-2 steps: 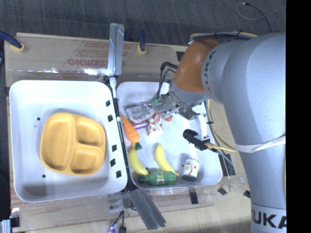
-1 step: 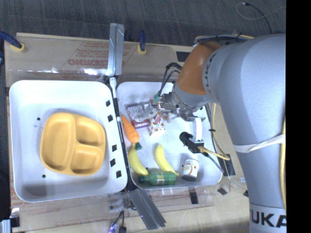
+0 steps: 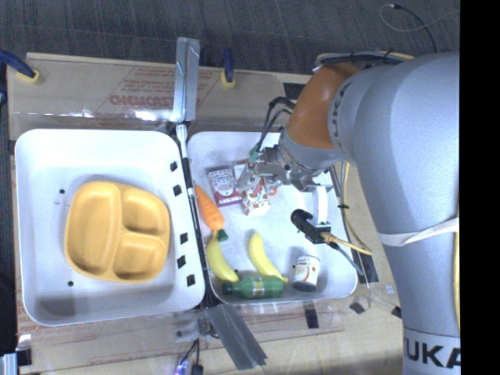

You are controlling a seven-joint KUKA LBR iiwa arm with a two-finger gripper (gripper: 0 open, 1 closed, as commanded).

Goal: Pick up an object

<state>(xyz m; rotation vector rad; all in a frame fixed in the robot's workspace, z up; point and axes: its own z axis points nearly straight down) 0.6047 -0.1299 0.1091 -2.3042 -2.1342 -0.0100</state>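
Camera view is showing, at far left, the left bin (image 3: 31, 155) carrying a yellow divided tray (image 3: 117, 229), which is lying flat and well apart from the gripper. Moving right, the right bin (image 3: 212, 143) is holding the loose items: a carrot (image 3: 208, 208) is lying along its left wall, a flat packet (image 3: 223, 186) is resting just beside the carrot, and two bananas (image 3: 220, 262) and a green bottle (image 3: 254, 288) are lying near the front wall. The small carton (image 3: 256, 201) is sitting just right of the packet, near the middle of the bin, and is appearing to be the nearest candidate for pickup. The gripper (image 3: 262, 180) is hanging directly over the carton's upper end; whether it is spread, pressed together or pinching anything cannot be told from this angle. Judging by its look, the carton is probably light, with thin card walls that dent under excess force. Its printed faces are likely smooth, so grasping across two opposing flat sides at mid-height is advisable, while keeping clear of the adjacent packet. Farther right, a small cup (image 3: 306, 272) is standing near the front corner.
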